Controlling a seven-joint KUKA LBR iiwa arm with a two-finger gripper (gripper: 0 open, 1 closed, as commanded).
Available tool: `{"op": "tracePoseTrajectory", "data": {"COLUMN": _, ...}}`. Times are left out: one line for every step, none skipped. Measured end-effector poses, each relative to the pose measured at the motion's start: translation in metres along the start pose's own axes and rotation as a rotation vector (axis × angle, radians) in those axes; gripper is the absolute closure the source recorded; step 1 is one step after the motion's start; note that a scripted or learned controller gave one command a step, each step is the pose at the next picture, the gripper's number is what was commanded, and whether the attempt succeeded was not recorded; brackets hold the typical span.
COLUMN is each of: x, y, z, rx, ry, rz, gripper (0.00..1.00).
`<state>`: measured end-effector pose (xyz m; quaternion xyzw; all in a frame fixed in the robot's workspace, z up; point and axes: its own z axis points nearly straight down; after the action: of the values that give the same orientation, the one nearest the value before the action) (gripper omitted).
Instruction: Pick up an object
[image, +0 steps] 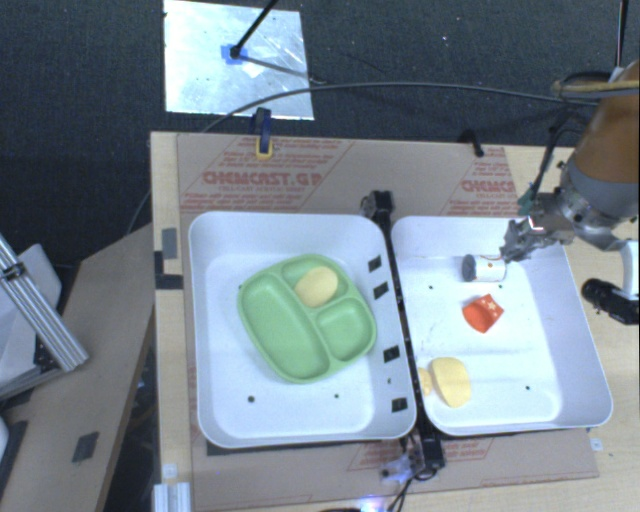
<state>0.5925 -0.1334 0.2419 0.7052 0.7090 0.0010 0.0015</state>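
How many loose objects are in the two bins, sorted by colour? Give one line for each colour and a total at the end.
Yellow: 2, one in the green tray, one in the right bin
Green: 1, the divided tray in the left bin
Orange-red: 1, the small piece
White and grey: 1, the small cylinder
Total: 5

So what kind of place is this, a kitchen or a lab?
Most likely a robotics lab: two white bins on a bench, a robot gripper reaching in, and toy-like items such as a green divided plate.
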Motion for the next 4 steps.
{"op": "tracePoseTrajectory", "data": {"x": 0.051, "y": 0.005, "z": -0.001, "rx": 0.002, "ry": 0.0, "rz": 0.001, "gripper": 1.0}}
{"op": "tracePoseTrajectory", "data": {"x": 0.098, "y": 0.02, "z": -0.008, "rx": 0.0, "ry": 0.001, "rz": -0.001, "gripper": 1.0}}
{"op": "tracePoseTrajectory", "data": {"x": 0.141, "y": 0.03, "z": -0.009, "rx": 0.0, "ry": 0.0, "rz": 0.0, "gripper": 1.0}}
{"op": "tracePoseTrajectory", "data": {"x": 0.193, "y": 0.053, "z": 0.006, "rx": -0.001, "ry": 0.0, "rz": -0.001, "gripper": 1.0}}
